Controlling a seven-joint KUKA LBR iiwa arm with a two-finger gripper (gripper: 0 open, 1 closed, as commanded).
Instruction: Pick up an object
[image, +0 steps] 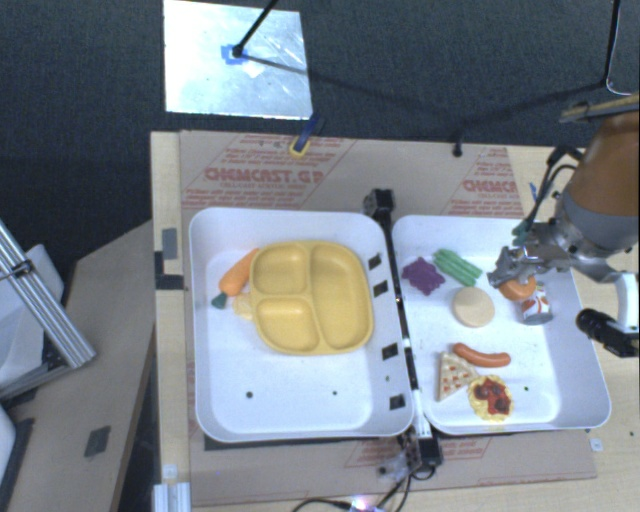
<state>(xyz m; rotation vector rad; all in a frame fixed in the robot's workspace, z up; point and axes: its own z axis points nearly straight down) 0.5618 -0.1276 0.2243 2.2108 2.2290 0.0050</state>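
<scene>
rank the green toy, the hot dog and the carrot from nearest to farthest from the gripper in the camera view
1. green toy, right bin, just left of the gripper
2. hot dog, right bin, nearer the front
3. carrot, left bin, beside the yellow tray

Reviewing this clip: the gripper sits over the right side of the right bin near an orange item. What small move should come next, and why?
Probably a short straight descent. The gripper is right above the orange object near the right bin's right wall, beside a small can-like item. The view does not show the orange object between its fingers, so lowering onto it looks sensible before any closing.
</scene>
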